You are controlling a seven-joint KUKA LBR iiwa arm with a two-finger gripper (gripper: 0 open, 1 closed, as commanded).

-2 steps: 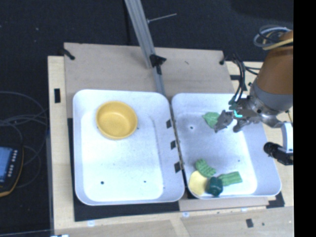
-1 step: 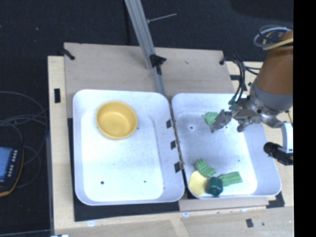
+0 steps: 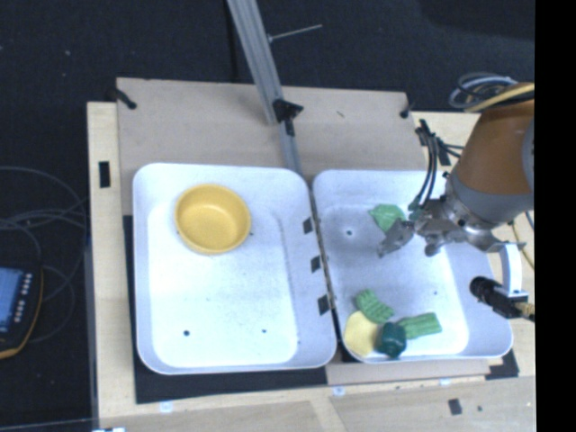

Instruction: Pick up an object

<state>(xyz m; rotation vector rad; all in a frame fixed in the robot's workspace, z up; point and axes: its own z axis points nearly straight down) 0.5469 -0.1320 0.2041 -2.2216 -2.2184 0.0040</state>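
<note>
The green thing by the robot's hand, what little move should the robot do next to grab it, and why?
Probably a short move toward the far-left of the right bin, then down. The end effector sits just beside the green piece, not over it, and nothing shows between its fingers. That piece lies alone on the bin floor, apart from the pile of toys at the near edge, so it looks the easiest pick.

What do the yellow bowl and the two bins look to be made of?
The yellow bowl looks like moulded plastic: uniform colour, smooth, soft sheen. The left bin and right bin look like matte white plastic trays with rounded corners, though coated metal can't be excluded.
</note>
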